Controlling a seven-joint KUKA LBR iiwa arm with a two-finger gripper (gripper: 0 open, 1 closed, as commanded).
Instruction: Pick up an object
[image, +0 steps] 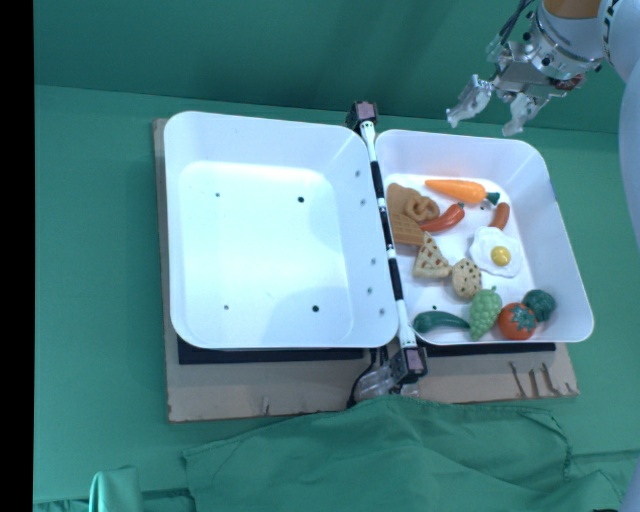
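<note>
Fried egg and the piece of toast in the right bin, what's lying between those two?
In the camera view, a red sausage lies between the fried egg and the toast, slanting up toward the carrot.

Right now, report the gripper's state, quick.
Gripper: open, fingers spread, holding nothing, raised above the far edge of the right bin.

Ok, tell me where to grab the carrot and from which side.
Take the carrot across its thick orange middle, coming straight down from above. It lies flat and roughly level near the right bin's far wall, apart from the red sausage, so the pincer should probably straddle its narrow width.
</note>
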